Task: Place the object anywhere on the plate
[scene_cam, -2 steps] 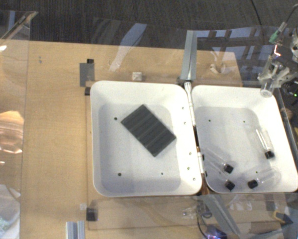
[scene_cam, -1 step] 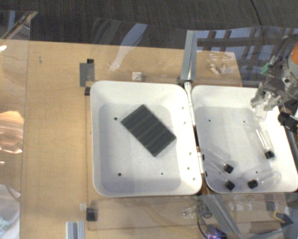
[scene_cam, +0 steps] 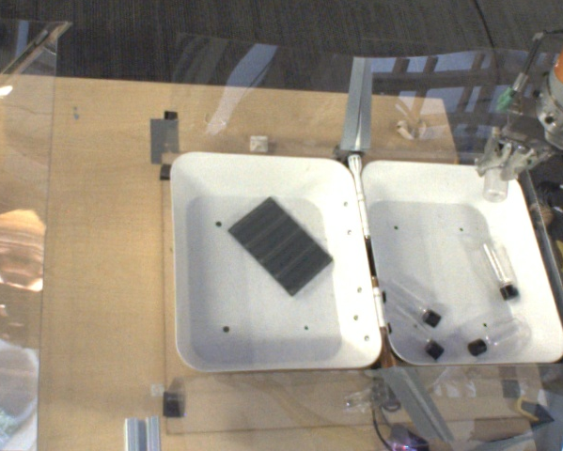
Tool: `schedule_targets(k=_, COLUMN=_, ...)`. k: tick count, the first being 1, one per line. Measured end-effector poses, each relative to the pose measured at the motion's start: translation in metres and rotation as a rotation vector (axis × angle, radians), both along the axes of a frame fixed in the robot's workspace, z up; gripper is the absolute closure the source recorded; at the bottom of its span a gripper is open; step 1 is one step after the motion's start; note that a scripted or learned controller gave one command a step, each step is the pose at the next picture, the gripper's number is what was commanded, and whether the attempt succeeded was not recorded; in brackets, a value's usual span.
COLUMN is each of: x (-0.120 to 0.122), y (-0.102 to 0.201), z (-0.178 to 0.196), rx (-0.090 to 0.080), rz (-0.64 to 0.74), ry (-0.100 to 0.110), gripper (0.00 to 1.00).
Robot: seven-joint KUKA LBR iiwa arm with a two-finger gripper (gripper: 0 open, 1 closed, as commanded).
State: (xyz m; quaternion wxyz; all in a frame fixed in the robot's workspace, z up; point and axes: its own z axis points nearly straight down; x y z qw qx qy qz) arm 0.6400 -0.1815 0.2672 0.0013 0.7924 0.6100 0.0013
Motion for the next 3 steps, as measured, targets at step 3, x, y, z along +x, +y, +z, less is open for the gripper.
schedule_targets(k=3, x=0.029, y=-0.012, z=0.007, rx=-0.001, rz=0.095, ry=0.000, gripper=1.00)
